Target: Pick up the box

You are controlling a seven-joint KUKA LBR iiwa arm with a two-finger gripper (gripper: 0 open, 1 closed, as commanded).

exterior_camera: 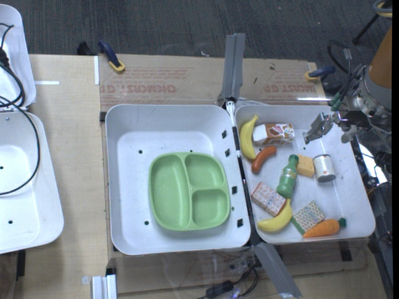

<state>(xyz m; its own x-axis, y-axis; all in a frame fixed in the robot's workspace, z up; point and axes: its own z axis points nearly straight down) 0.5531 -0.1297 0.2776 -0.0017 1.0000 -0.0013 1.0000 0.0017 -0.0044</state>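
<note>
Grey pincer (318,128) blurred, hovering near box (275,133); arm cut off.

Even, bright overhead light; soft shadows inside white bins (118,167); slightly soft focus, mild glare.

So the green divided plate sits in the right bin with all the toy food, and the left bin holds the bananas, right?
Not quite: you have the bins swapped. In the camera view the green divided plate lies by itself in the left bin, while the bananas and the other toy food are in the right bin.
</note>
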